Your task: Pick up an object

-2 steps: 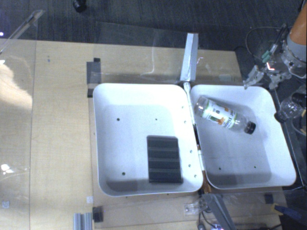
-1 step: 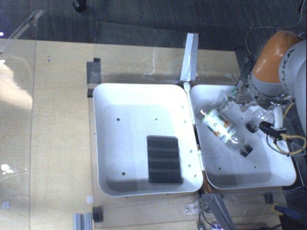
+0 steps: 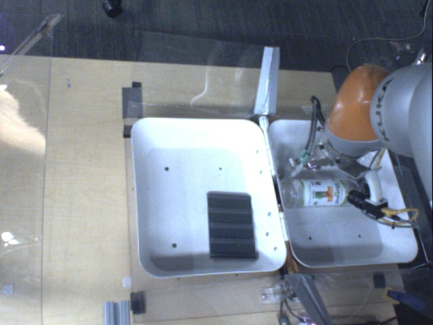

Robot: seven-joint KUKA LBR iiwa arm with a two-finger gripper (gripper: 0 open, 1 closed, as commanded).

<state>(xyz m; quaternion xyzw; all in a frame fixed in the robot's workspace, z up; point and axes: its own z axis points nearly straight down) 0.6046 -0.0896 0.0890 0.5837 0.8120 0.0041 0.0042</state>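
- Bottle (image 3: 321,193): clear, with a white label carrying orange and green print; lying on its side on the floor of the right bin (image 3: 352,246), long axis running left to right, neck end toward the wall shared with the left bin.
- End effector (image 3: 318,160): low over the right bin, just above and behind the bottle's upper edge, near its left half; contact with the bottle not discernible; nothing visibly clamped; whether apart or together cannot be told, hidden under the wrist.
- Arm (image 3: 399,107): grey, orange band (image 3: 355,107) above the wrist; entering from the right, covering the upper right part of the right bin.
- Cables (image 3: 379,208): black and yellow, trailing from the wrist across the right side of the right bin, just right of the bottle's base.
- Right bin: shallow, white; contents as seen, the bottle; front portion of floor bare.
- Left bin (image 3: 155,181): shallow, white, touching the right bin along one wall; contents, one black ribbed rectangular block (image 3: 231,225), lying flat toward the front right of the floor, well apart from the bottle.
- Desk (image 3: 74,202): light wood, bearing both bins side by side.
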